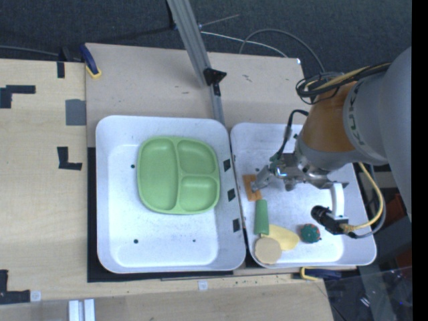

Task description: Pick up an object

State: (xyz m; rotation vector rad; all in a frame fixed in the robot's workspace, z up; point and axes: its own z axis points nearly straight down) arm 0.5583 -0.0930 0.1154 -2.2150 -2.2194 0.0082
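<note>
Across the pale wooden surface (154, 79) sit two shallow white bins with rounded corners, side by side. Within the left bin (120, 246) rests a smooth, matte green plate (178, 175), roughly square with soft corners and split into three compartments. Over the right bin (354, 249) reaches the grey arm (384, 112) with its glossy orange band (326, 122), ending in the hand (262, 182) low over the bin's left part; whether it is released or clenched cannot be told. Just below the hand lies a green cylinder (261, 217), its long axis running nearly straight up and down the view, upper end pointing toward the hand. An orange flat piece (252, 191) lies beside the hand. At the cylinder's lower end a tan round disc (268, 250) touches a yellow rounded piece (285, 238), and a small dark green ball (309, 233) sits to their right.
</note>
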